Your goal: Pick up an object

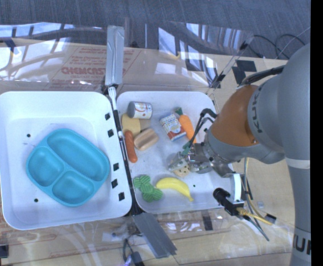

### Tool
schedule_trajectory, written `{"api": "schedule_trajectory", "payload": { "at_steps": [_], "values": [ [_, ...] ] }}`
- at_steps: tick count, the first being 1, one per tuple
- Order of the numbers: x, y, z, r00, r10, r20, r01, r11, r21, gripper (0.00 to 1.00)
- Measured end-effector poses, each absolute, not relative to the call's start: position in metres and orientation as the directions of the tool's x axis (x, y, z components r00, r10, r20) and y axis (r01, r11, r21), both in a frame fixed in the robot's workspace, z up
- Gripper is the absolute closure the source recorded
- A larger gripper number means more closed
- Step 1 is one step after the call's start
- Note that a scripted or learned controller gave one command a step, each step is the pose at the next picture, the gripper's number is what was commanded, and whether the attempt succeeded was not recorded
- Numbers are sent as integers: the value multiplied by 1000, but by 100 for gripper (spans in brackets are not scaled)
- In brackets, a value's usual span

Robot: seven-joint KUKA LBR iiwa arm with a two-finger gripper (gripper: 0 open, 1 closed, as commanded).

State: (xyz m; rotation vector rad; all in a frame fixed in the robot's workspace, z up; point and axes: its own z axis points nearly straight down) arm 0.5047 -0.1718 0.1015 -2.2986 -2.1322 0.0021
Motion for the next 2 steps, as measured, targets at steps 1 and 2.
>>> {"api": "schedule_trajectory", "payload": {
  "at_steps": [1, 2],
  "values": [
    [532, -129, 166, 46, 999, 1, 999, -46, 0, 100],
    [579, -103, 221, 5, 1000, 1, 1000, -5, 0, 100]
  ]
}}
